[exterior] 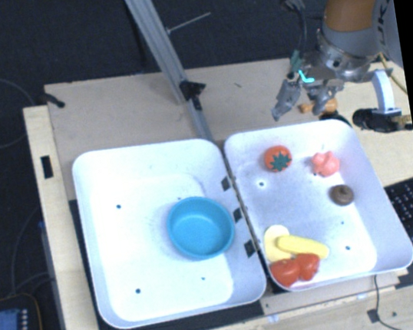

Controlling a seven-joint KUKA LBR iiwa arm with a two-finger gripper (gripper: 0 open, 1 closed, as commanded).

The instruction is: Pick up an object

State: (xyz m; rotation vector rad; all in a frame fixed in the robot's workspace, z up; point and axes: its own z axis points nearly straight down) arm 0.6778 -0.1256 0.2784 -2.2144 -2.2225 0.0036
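My gripper [304, 106] hangs over the far rim of the right bin [383, 249], its two fingers spread apart. A small tan bit shows by the right finger; I cannot tell what it is. Below it in that bin lie a red tomato-like toy with a green top [277, 158], a pink toy [325, 163] and a small brown round piece [342, 194]. Near the front of the bin sit a yellow banana-like toy [297, 245] and a red toy [294, 269], touching each other.
A blue bowl [199, 227] stands in the left bin [108, 183]. A grey metal post [160, 43] rises behind the divide between the bins. A black keyboard [409, 206] lies right of the right bin.
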